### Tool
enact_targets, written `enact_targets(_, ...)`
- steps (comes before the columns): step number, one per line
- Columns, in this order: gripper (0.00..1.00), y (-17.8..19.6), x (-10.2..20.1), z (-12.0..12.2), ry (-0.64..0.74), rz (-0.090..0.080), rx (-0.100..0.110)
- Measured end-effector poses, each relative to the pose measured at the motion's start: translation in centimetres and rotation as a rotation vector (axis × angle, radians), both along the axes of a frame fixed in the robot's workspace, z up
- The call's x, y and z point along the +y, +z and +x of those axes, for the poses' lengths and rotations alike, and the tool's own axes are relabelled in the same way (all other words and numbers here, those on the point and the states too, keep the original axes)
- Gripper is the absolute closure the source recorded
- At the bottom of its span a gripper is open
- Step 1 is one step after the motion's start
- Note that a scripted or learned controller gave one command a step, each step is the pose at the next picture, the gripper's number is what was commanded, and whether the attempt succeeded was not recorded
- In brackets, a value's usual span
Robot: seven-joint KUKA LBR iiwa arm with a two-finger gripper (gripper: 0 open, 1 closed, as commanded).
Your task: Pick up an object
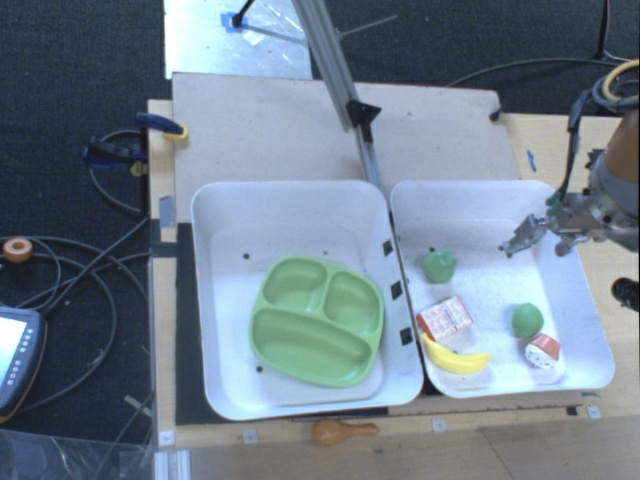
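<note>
The right bin [480, 208] holds several small items. A green toy fruit with a stem [438, 265] lies near its left wall. A red and white carton [444, 319] and a yellow banana [455, 358] lie at the front left. A green ball [527, 319] and a red and white piece [543, 354] sit at the front right. My gripper [535, 249] hangs over the bin's right rear part, open, with nothing between its fingers. It is well above and behind the green ball.
The left bin [230, 218] carries a green divided plate [318, 320]. A slanted metal pole [335, 63] crosses the bench behind the bins. A tan object [343, 430] lies in front of the bins, and cables run along the floor at left.
</note>
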State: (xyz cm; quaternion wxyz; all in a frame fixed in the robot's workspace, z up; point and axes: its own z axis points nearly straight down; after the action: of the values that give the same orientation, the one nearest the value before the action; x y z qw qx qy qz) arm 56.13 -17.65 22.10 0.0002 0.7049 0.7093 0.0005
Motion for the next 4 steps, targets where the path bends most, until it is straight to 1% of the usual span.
enact_targets(1, 0.0, 0.0, 0.0, 0.0, -0.002, 0.0, -0.001)
enact_targets(2, 0.0, -6.1, -0.5, 0.3, -0.006, 0.0, 0.005)
enact_targets(3, 0.0, -10.3, -1.0, 0.3, -0.006, 0.0, 0.004)
enact_targets(4, 0.0, -13.2, -1.0, 0.3, -0.006, 0.0, 0.002)
